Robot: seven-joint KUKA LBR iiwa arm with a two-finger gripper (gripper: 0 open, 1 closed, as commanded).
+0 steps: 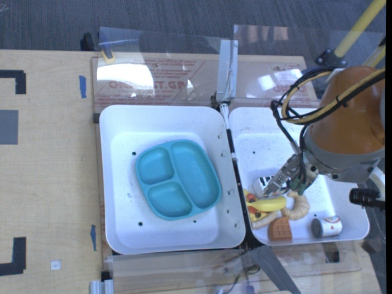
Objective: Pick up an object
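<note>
My gripper [277, 187] hangs low in the right bin [257, 139], just above a cluster of toy food. Right under its tips lies a yellow banana [271, 205]. Beside the banana are a red-and-yellow piece [250, 197], a beige curved pastry [299, 207], a pale piece [260, 220] and a brown waffle [281, 229]. A small white and grey can [326, 226] lies at the bin's front right. The fingers look close together, but I cannot make out whether anything is between them.
The left bin [116, 164] holds a blue three-compartment plate [177, 179]. A clear plastic wall [226, 72] stands behind both bins. The arm's orange band [349, 118] and black cables [294, 103] overhang the right bin's back right.
</note>
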